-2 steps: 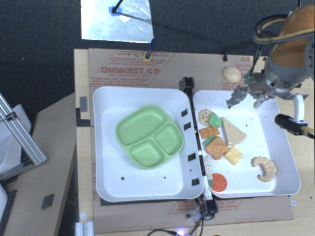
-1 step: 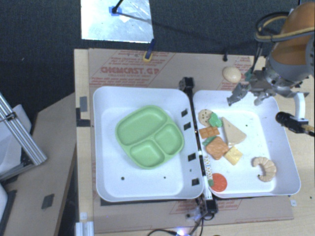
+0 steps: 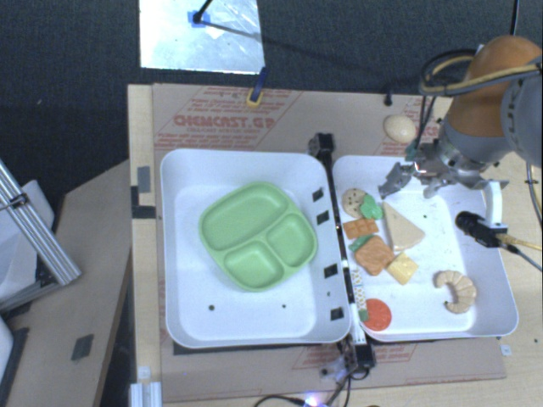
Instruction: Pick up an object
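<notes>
Claw (image 3: 413, 179), spread and gripping nothing, hangs just above-right of the cheese wedge (image 3: 402, 227); crowded neighbours could deflect its fingers.

around my bench (image 3: 102, 227) i see dark carpet floor (image 3: 59, 49), a shiny foil sheet (image 3: 202, 24) and a metal frame (image 3: 30, 236) at the left.

Plate (image 3: 257, 236) in left bin (image 3: 182, 253). Food pieces in right bin (image 3: 492, 308): croissant (image 3: 456, 290) at right, tomato (image 3: 377, 315) at front, cookie (image 3: 353, 199) behind waffle (image 3: 360, 227).
</notes>
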`<state>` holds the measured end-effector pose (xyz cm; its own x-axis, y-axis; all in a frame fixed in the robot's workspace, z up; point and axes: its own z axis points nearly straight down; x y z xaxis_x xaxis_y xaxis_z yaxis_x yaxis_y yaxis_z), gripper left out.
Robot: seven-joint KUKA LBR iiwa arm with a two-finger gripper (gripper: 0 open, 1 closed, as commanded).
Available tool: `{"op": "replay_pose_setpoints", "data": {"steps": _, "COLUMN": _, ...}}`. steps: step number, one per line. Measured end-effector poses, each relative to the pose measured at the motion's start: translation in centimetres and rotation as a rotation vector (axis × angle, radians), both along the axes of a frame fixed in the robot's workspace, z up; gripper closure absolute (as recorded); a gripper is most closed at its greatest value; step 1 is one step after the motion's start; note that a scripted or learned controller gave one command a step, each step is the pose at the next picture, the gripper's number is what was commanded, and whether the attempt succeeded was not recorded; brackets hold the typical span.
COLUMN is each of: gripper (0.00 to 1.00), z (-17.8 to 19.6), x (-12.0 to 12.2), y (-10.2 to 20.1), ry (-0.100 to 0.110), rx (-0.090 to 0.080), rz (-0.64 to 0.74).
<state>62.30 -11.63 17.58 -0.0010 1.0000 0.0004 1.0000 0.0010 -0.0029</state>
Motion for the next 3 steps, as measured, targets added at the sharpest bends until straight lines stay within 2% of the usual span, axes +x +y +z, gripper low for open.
{"op": "replay_pose_setpoints", "data": {"steps": 1, "gripper": 0.00, "z": -6.3, "x": 0.2, "y": 0.0, "ry": -0.001, "rx": 0.000, "rz": 0.000}}
{"op": "replay_pose_setpoints", "data": {"steps": 2, "gripper": 0.00, "z": -8.8, "x": 0.4, "y": 0.1, "ry": -0.004, "rx": 0.001, "rz": 0.000}}
{"op": "replay_pose_setpoints", "data": {"steps": 3, "gripper": 1.00, "z": -7.6, "x": 0.5, "y": 0.0, "ry": -0.011, "rx": -0.001, "rz": 0.000}}
